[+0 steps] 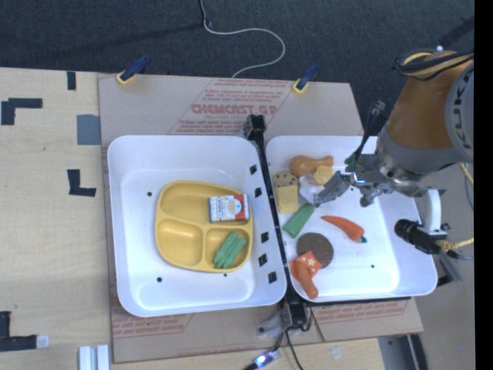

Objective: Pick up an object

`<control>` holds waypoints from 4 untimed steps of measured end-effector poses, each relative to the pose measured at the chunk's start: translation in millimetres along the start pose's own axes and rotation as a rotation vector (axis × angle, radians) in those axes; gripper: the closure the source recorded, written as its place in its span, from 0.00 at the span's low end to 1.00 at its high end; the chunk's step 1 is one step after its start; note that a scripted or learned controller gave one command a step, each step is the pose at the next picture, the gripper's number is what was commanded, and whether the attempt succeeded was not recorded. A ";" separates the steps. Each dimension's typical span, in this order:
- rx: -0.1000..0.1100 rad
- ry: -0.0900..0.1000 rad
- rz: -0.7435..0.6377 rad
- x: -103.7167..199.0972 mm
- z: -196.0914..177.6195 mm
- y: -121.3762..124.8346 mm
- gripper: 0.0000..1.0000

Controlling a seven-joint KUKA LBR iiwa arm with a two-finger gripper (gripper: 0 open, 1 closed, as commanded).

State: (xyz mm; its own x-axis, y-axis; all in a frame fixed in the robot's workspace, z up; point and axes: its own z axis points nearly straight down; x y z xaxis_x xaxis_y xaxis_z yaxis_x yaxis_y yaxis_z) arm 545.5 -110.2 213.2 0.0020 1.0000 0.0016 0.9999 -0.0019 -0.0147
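Hovering at centre-right, the gripper (349, 189), jaws apart and empty, is seen over the light, slippery-looking chilli (343, 227), best gripped mid-body.

A robot lab: clamped cardboard (231, 106) under two white bins (123, 168), toy food.

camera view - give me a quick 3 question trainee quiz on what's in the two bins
1. True or false: the yellow tray lies in the left bin.
2. Which lies in the right bin? A) green beans B) red chili pepper C) small carton
3. Fill in: the gripper hovers over the ___ bin.

Key: 1 true; 2 B; 3 right.
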 end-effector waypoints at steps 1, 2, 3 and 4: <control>-0.012 -0.001 -0.003 0.3 -6.4 2.7 0.00; -0.008 -0.001 -0.003 7.4 40.1 5.3 0.00; -0.006 0.000 -0.003 10.4 104.7 5.9 0.00; -0.012 -0.002 -0.003 11.2 130.1 5.9 0.00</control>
State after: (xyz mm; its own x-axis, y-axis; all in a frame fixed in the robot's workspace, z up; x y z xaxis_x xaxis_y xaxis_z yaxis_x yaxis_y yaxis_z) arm 549.5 -98.8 83.1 -0.0013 1.0000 -0.0001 1.0000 0.0013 -0.0030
